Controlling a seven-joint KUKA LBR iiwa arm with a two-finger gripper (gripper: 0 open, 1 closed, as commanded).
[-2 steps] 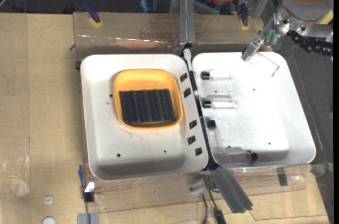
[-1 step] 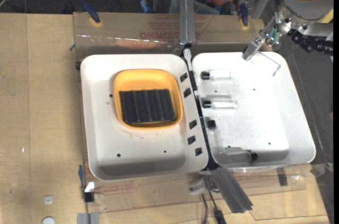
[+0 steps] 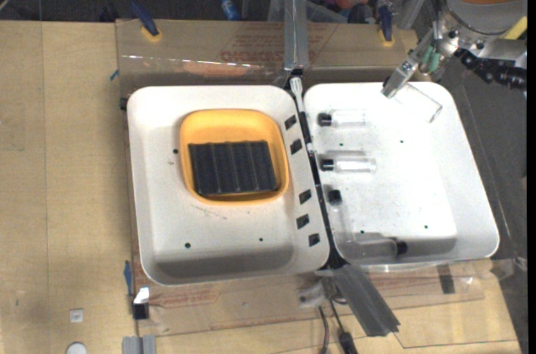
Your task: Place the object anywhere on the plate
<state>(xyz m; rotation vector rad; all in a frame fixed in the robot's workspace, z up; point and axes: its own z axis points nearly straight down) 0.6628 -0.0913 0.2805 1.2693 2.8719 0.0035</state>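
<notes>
Bench (image 3: 59, 177) of pale wood bears two white bins (image 3: 159, 243).

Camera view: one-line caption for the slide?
Gripper above the right bin's far edge; clear tubes in it; yellow plate in left bin.

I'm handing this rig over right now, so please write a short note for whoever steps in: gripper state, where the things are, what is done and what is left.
Gripper: raised over the far edge of the right bin, nothing visible between its fingers; open or shut is unclear from this angle.
Plate: yellow, in the left bin, with a dark ribbed object lying flat on it.
Right bin: three clear tubes with dark caps, lying apart from each other.
Done: the ribbed object rests on the plate.
Left: if a tube is the target, none has been picked up yet.
</notes>
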